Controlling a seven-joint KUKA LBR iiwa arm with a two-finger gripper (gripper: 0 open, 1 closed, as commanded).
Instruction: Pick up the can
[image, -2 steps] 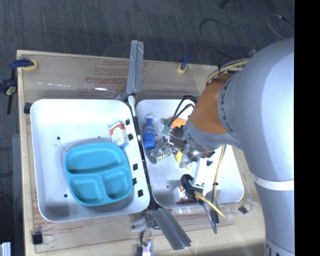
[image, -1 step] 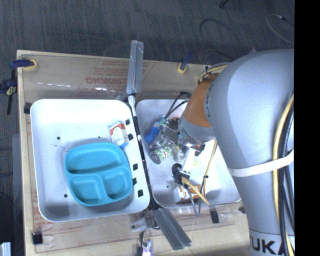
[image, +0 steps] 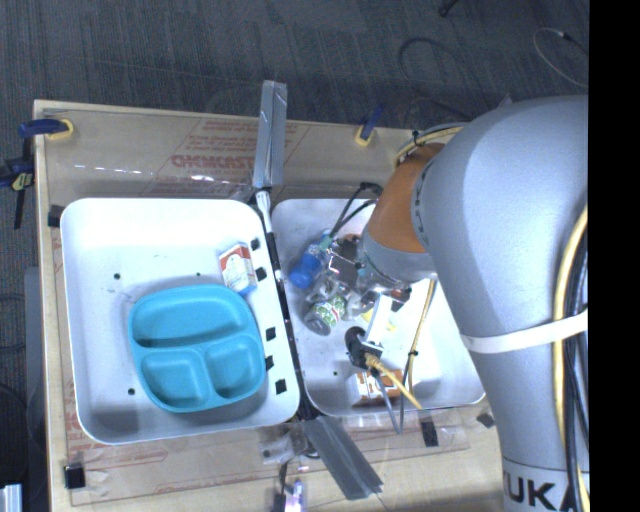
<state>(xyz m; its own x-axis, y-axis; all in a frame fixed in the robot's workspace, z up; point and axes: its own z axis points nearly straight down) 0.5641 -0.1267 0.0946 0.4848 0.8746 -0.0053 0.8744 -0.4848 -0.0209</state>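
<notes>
The can lies on its side in the right bin, near the divider, its end facing the camera. The tool sits just up and right of the can, touching or nearly so; its grip state I cannot tell. A blue tray lies left of the can.

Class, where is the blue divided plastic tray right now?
The blue divided plastic tray lies in the left white bin, below a small red-and-white carton.
</notes>
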